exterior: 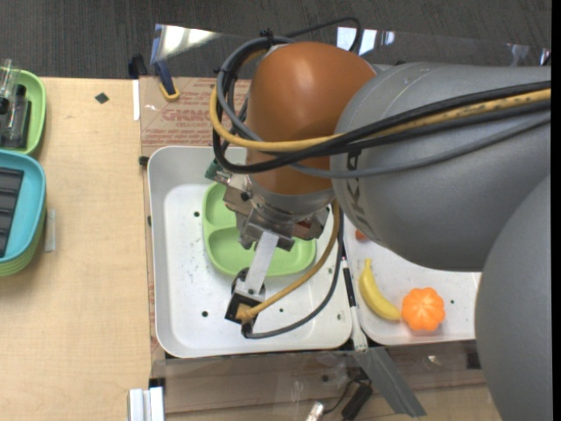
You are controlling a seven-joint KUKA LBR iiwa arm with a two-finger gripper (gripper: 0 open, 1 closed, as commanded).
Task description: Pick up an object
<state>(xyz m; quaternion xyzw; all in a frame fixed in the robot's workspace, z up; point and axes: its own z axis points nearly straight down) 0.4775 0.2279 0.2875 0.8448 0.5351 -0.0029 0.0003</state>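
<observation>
Left bin (175, 270): shallow, white, holds a pale green plastic divided dish (219, 235), the likely target.
Grasp: probably best to pinch the dish's raised rim, not its flat floor.
Gripper (277, 228): over the dish; its width cannot be told.
Arm (421, 147): grey, wrist pointing down.
Right bin (456, 327): yellow banana (377, 295), orange mandarin (422, 309).

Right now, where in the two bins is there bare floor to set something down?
Bare floor in the left bin: the strip between its left wall and the green dish, plus the front-left corner. The right bin is crowded: banana and orange sit close together, and the arm hides the rest.
</observation>
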